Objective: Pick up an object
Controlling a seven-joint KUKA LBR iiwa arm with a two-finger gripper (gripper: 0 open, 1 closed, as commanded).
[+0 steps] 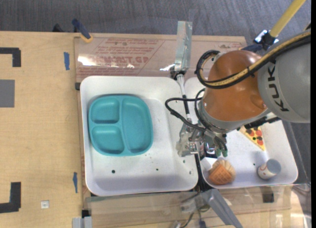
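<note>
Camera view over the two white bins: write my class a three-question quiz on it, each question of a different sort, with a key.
1. True or false: the turquoise three-compartment plastic plate lies in the left white bin.
2. Which lies nearest the gripper? A) the orange waffle-patterned cone-shaped toy B) the small grey cup-shaped object C) the turquoise plate
3. Fill in: the pizza-slice toy lies in the ___ white bin.

Key: 1 true; 2 A; 3 right.

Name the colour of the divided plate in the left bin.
Teal plate, seen in the camera view.
</note>
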